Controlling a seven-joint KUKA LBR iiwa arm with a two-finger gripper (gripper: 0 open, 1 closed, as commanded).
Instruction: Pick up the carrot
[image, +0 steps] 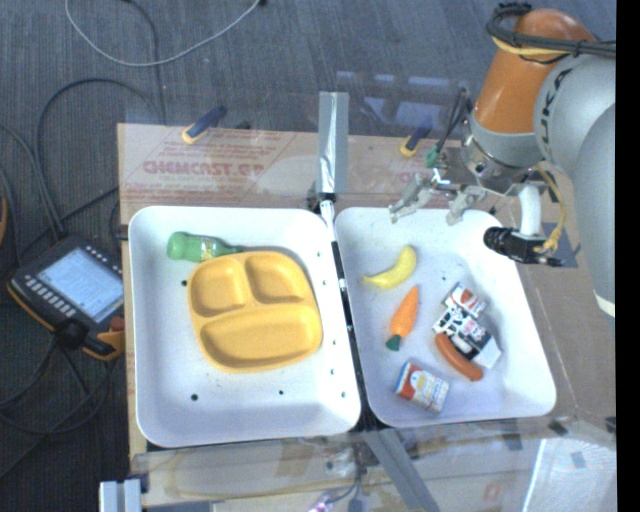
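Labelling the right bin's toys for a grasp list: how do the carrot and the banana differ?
The carrot is orange with a green stub at its lower end; the banana is plain yellow. The carrot is straight and tapered, the banana curved. The carrot lies nearly along the bin's length, the banana slanted above it, nearer the gripper. Both lie flat in the right bin, apart, ungrasped.

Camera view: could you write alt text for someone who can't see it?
An orange carrot lies in the right white bin beside a banana, with the robot's open hand hovering above the bin's far edge. The left bin holds a yellow divided tray.

Dark grey carpet floor (250, 60); cables (110, 45) trailing; teach pendant (70, 290) left of bench.
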